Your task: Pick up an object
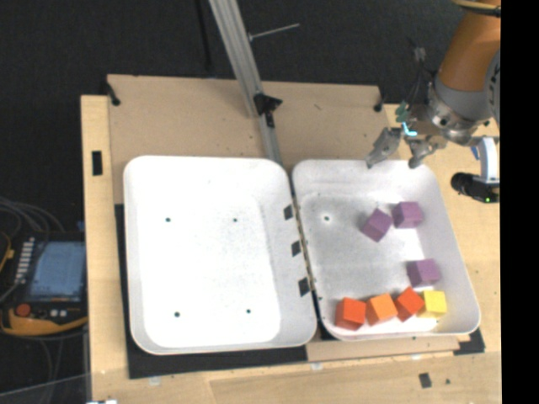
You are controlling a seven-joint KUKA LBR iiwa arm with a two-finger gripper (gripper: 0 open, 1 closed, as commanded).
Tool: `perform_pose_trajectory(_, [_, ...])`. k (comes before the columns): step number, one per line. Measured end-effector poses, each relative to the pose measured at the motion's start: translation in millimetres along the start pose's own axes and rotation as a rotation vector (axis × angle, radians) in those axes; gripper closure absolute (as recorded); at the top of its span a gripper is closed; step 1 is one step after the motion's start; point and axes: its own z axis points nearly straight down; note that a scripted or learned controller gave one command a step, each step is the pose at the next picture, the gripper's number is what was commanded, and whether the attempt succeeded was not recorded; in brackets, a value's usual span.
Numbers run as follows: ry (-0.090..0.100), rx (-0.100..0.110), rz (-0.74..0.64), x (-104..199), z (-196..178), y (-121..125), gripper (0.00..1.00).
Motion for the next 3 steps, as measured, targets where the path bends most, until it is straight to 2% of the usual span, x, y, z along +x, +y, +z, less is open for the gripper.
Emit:
perform_pose_trajectory(1, [-0.003,-0.004,-0.003,-0.5,-3.6,0.7,0.0])
perform_pose_trajectory(3, [-0.002,0.0,-0.002,0.7,121.1,-2.2,0.0])
